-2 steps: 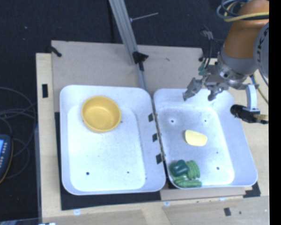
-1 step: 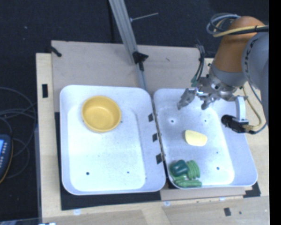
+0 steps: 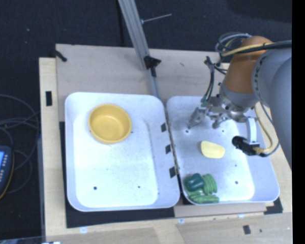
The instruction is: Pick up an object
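Note:
My gripper (image 3: 205, 121) hangs over the upper part of the right bin (image 3: 262, 184), its two fingers spread open with nothing between them. A pale yellow lump (image 3: 212, 149) lies on the bin floor just below and slightly right of the fingertips, apart from them. Near the bin's front edge sits a green cluster (image 3: 201, 183): a dark green block beside a lighter ribbed green piece. A yellow bowl (image 3: 110, 123) stands upright in the upper left of the left bin (image 3: 117, 187).
A slanted metal pole (image 3: 134, 27) rises from behind the gap between the bins. Black clips (image 3: 169, 149) line the divider between the bins. Cables (image 3: 262, 139) hang off the wrist over the right bin's right side.

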Tool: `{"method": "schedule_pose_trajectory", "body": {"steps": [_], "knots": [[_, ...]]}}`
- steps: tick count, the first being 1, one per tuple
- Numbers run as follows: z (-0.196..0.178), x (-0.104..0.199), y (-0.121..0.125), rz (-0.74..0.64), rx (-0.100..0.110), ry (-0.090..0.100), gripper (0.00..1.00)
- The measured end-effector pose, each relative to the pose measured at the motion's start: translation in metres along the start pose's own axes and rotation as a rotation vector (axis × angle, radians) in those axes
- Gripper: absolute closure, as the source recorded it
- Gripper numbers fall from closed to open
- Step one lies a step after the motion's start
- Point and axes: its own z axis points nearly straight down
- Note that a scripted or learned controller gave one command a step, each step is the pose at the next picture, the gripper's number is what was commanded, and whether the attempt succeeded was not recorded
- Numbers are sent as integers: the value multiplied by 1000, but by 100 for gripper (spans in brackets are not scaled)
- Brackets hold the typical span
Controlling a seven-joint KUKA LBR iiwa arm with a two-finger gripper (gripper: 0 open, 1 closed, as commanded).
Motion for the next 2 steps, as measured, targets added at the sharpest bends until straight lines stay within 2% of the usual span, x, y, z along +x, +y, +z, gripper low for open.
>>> {"method": "schedule_pose_trajectory", "body": {"steps": [1,2], "knots": [[-14,0,2,1,-7,0,100],[-74,-9,2,0,-11,-1,100]]}}
